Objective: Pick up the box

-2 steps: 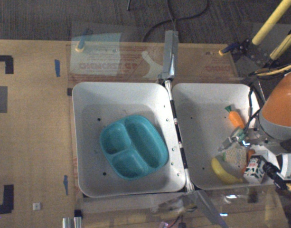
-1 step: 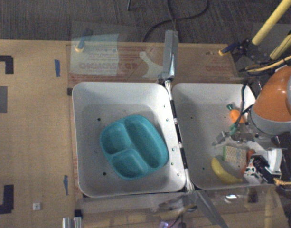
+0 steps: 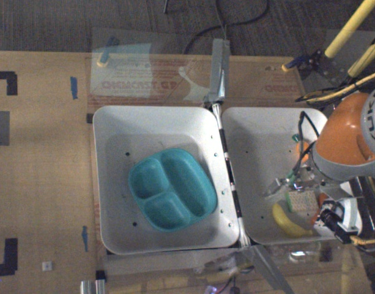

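Arm (image 3: pixel 346 136): reaches into the right bin (image 3: pixel 254 133).
Fingers: cannot tell how they stand.
Box (image 3: pixel 301 199): beside the banana (image 3: pixel 288 221).
Left bin (image 3: pixel 114 133): teal plate (image 3: pixel 172 188).

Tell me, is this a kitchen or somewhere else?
Probably a robot lab or workshop, not a kitchen. A robot arm reaches over two white bins on a cardboard-covered bench, and cables trail across the carpet. The teal plate and banana look like practice things.
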Robot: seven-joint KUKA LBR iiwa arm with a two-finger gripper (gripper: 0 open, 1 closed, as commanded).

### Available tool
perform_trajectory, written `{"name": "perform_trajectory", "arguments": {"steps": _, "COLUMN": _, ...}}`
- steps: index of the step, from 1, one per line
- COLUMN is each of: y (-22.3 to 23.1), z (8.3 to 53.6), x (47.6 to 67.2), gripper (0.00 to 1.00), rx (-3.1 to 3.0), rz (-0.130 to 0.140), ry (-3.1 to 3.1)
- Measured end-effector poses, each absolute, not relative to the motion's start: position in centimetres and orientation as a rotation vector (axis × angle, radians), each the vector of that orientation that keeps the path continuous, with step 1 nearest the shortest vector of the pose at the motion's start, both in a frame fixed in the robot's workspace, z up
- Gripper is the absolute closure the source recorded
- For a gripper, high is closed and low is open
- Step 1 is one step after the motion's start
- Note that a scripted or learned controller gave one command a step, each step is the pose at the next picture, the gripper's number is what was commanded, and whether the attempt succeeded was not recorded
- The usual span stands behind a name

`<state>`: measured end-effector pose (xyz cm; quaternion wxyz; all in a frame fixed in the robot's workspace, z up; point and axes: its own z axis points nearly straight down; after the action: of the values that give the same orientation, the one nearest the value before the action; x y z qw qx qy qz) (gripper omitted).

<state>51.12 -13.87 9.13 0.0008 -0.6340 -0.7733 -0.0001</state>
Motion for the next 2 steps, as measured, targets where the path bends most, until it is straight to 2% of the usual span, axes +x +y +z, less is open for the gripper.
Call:
{"name": "perform_trajectory", "arguments": {"steps": 1, "y": -22.0, "z": 8.9, "x": 48.4, "gripper": 0.0, "rx": -1.879, "rz": -0.016, "ry": -2.525}}
{"name": "perform_trajectory", "arguments": {"steps": 2, "y": -20.9, "z": 8.9, "x": 58.0, "gripper": 0.0, "rx": -2.25, "rz": -0.011, "ry": -2.191}}
